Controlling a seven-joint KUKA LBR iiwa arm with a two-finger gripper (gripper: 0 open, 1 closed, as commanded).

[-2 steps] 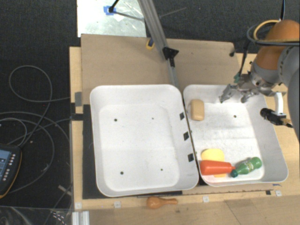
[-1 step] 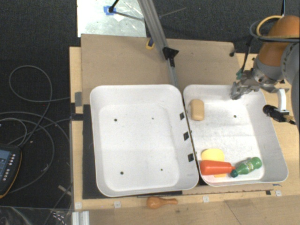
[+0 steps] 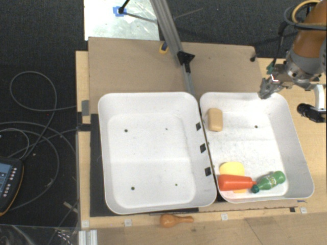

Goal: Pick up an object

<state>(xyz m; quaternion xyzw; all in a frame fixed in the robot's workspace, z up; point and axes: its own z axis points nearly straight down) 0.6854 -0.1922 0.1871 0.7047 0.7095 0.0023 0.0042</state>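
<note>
Tan pear-shaped toy (image 3: 176, 219) is lying on the surface just below the bins. Jaws (image 3: 266, 92) are hovering over the right bin's (image 3: 299, 152) far corner; opening: cannot tell. Orange carrot (image 3: 235, 182), green bottle (image 3: 268, 181) are sitting at the near edge.

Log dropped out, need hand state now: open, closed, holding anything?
Hand: over the far right corner of the right bin, nothing visibly held; open or closed cannot be told.

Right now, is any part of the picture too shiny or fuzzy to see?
In the camera view, the bins glow bright white but stay readable; the green bottle and orange carrot look soft-edged. The hand is small and blurry, and the shiny sheet at the top glares.
</note>
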